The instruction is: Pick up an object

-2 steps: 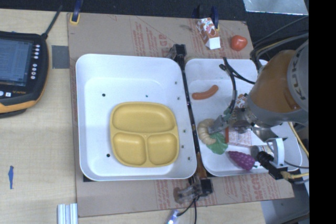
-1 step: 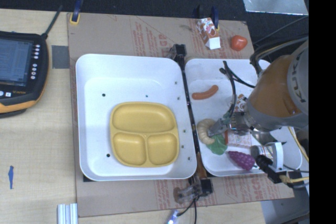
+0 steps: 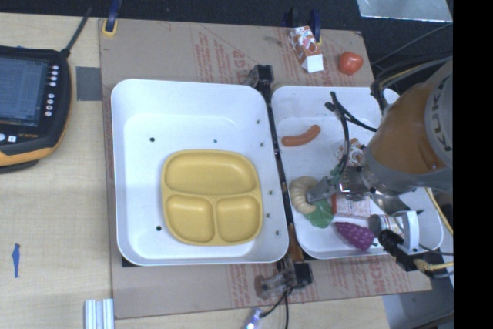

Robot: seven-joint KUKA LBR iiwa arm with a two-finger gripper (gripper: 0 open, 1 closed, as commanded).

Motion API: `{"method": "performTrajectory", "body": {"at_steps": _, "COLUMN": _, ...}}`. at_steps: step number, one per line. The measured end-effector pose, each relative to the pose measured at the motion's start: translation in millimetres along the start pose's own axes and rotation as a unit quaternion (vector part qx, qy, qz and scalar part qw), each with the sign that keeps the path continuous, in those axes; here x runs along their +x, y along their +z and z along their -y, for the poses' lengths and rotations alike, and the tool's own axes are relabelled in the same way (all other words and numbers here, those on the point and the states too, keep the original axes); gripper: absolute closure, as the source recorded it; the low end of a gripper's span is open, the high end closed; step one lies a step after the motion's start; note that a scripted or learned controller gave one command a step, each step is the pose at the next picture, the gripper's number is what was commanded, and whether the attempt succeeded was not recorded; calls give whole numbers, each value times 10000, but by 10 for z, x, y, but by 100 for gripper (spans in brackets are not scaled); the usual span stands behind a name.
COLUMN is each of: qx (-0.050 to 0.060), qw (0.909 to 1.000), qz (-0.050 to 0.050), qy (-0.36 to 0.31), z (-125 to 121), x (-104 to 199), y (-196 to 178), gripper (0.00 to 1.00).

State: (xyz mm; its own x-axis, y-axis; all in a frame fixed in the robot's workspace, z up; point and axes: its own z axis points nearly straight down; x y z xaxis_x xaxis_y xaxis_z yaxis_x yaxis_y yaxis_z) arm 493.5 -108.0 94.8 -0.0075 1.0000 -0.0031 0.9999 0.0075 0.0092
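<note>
My gripper (image 3: pixel 330 189) hangs low over the right bin (image 3: pixel 323 100), at the end of the grey arm with its orange band (image 3: pixel 404 136). It is right beside a beige ring-shaped toy (image 3: pixel 300 192) and just above a green toy (image 3: pixel 320 215). A red-and-white packet (image 3: pixel 353 206) lies under the wrist, partly hidden. Purple grapes (image 3: pixel 353 234) sit near the bin's front edge. A brown sausage (image 3: pixel 300 136) lies apart, further back in the bin. I see nothing lifted off the bin floor.
The left bin (image 3: pixel 135 108) holds a yellow divided plate (image 3: pixel 212 195). Behind the right bin, on the cardboard, stand a small carton (image 3: pixel 306 48) and a red tomato (image 3: pixel 350 62). A teach pendant (image 3: pixel 27 104) lies at far left.
</note>
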Motion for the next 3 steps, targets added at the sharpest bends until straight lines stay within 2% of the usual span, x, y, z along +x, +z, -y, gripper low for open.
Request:
{"method": "performTrajectory", "body": {"at_steps": 1, "qx": 5, "qw": 10000, "qz": 18, "qy": 0, "z": 0, "x": -27, "y": -103, "gripper": 100}}
{"method": "performTrajectory", "body": {"at_steps": 2, "qx": 48, "qw": 10000, "qz": -10, "qy": 19, "z": 100, "x": -679, "y": -1073, "gripper": 100}}
{"method": "performTrajectory", "body": {"at_steps": 3, "qx": 67, "qw": 10000, "qz": -23, "qy": 8, "z": -121, "x": -57, "y": -822, "gripper": 100}}
